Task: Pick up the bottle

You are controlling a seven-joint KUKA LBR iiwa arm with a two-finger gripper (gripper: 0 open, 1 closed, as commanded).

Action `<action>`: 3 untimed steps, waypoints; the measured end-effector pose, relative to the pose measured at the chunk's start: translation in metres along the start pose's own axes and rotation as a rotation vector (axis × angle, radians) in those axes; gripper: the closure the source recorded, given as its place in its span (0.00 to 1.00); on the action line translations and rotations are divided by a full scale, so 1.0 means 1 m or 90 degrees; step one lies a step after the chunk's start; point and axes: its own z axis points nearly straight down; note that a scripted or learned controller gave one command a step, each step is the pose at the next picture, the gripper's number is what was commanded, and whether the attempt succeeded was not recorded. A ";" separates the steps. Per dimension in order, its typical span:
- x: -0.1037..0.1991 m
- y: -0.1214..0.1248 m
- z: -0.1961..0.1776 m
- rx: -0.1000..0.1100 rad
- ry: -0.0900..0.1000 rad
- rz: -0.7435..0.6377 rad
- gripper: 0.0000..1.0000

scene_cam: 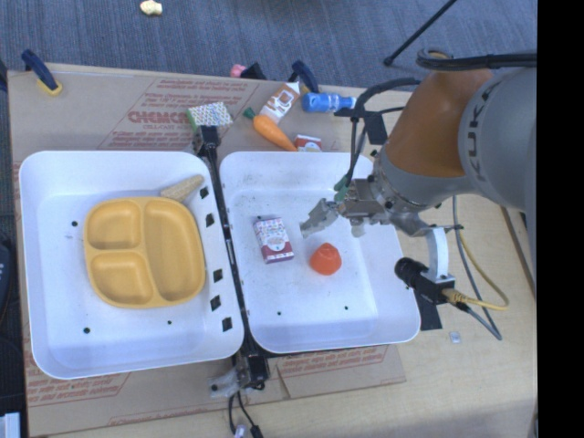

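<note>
From the overhead camera we are looking down on two white bins sitting side by side on a cardboard-covered bench. The left bin (46, 245) is holding a yellow divided plate (143, 251), with a tan wedge-shaped piece (182, 188) lying just off the plate's upper right edge. In the right bin (365, 322) a small red-and-white carton (273, 239) is lying flat near the middle, and an orange-red rounded toy (325, 259) is sitting just to its right, apart from it.

Behind the bins, loose things are resting on the cardboard: a checkered packet (209, 115), a toy carrot (272, 132), a small red-and-white box (308, 141) beside the carrot's tip, and a blue cylinder (327, 103) lying on its side.

The bottle (281, 101), white with an orange label and a dark cap, is lying tilted on the cardboard behind the right bin, between the packet and the blue cylinder and just above the carrot.

The arm is reaching in from the right, and its gripper (321, 217) is hanging over the right bin, above the orange-red toy and right of the carton. Its fingers (317, 219) are looking spread with nothing between them. The bottle is lying well apart from the gripper, up and to its left, beyond the bin's far wall, with the carrot and small box lying between.
</note>
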 end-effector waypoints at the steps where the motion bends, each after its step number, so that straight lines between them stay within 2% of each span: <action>1: 0.019 0.030 0.097 0.001 0.000 0.160 0.00; 2: 0.019 0.030 0.087 0.003 0.001 0.158 1.00; 3: 0.010 -0.025 0.081 0.001 0.001 0.275 1.00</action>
